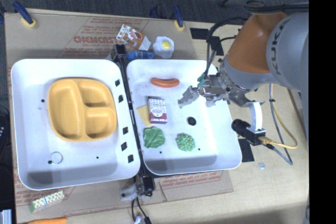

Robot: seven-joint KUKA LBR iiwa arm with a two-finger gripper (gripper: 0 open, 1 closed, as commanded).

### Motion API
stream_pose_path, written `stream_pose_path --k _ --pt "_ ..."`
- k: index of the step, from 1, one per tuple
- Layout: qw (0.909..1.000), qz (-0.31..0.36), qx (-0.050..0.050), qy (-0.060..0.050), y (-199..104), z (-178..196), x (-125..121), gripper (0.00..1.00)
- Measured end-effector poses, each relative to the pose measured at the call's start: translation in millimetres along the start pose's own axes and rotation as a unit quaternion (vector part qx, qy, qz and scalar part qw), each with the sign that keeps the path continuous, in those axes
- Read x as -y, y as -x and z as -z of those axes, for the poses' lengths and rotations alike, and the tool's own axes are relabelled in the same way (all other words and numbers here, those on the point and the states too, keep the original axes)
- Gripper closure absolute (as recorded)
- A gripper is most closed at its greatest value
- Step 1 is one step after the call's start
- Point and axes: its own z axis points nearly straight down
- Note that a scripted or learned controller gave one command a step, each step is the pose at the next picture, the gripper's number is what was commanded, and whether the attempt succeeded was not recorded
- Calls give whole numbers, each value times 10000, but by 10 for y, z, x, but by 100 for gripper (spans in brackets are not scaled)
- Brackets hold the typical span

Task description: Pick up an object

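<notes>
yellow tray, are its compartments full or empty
Empty. The yellow tray lies flat in the left bin, and all its compartments show bare yellow bottoms with nothing in them.

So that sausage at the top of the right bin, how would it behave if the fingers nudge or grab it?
The sausage looks round and smooth, lying on its side, so a sideways push would probably roll it across the right bin. Its glossy skin may slip in a pinch. It lies apart from the red packet below it, so a roll likely has free room.

A robotics lab: clamped cardboard (94, 34) on a bench (273, 186), cabled arm (262, 50), white bins (21, 113).
</notes>
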Motion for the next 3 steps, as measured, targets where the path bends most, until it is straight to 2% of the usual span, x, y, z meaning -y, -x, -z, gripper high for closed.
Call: stream_pose_path --k 1,2,3 --pt "9998 198 6 -2 -456 -1283 -485 0" --pt "9998 215 8 -9 -450 -1181 -486 100" --pt "9984 562 9 19 -507 -84 -508 100"
